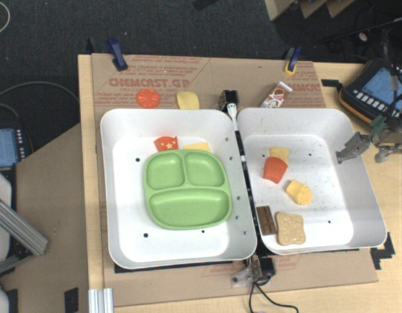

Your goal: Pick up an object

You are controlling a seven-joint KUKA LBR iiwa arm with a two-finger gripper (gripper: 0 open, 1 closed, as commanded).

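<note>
Left bin [123,194]: shallow, white; holds a green divided plate [186,189] with three compartments, lying flat near the middle.
Behind the plate: a red block with a star [166,143] and a pale yellow piece [197,147], both touching or just beside the plate's far rim.
Right bin [344,194]: shallow, white, side by side with the left bin.
Right bin contents: a small yellow block [278,154] touching a red-orange block [275,170]; a yellow corn-like piece [299,192] near them; a tan toast slice [291,228] at the near edge, with a brown chocolate bar [266,220] just beside it on its left.
Bench beyond the bins: an orange-red round piece [148,98], a pale yellow piece [187,100], a small wrapped packet [276,96].
Gripper [351,150]: at the right bin's right rim, well apart from the contents; nothing seen between its fingers; whether spread or closed, cannot tell.
</note>
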